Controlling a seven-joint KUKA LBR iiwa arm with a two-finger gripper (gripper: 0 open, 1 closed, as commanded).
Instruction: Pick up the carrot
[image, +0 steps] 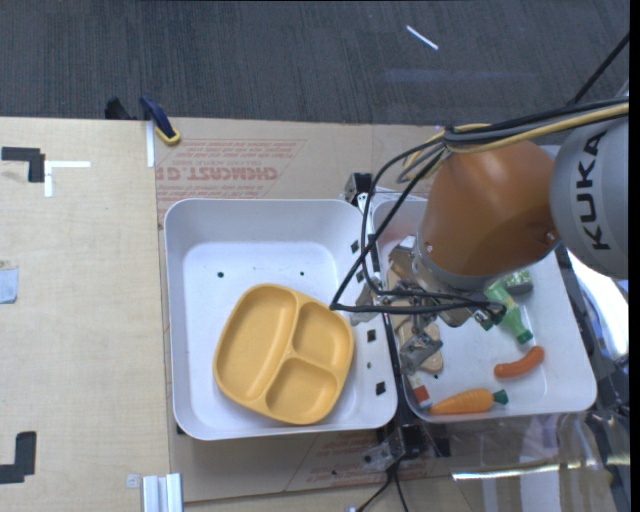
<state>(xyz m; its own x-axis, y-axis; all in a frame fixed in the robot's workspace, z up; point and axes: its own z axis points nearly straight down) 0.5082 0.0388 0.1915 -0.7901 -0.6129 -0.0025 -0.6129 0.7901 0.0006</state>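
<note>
**benchwatcher:** So where's the carrot pick at? The carrot is lying flat on the floor of the right bin, down by the near wall, green top pointing right. Looks untouched to me.

**gearhead42:** Agreed, nothing is lifted. The arm hangs over the left part of that bin, and the end effector sits underneath it, near the wall between the two bins. The carrot is a bit below and to the right of it, apart, not between anything.

**benchwatcher:** Open or closed?

**gearhead42:** Can't tell, honestly. The wrist and cables cover most of it.

**benchwatcher:** Other stuff nearby: a small sausage just above the carrot's leafy end, and a green thing further up, partly under the arm. The left bin has a yellow divided plate.

**gearhead42:** So my read is the whole grab is left: shift toward the carrot, come down, close, lift.
</note>
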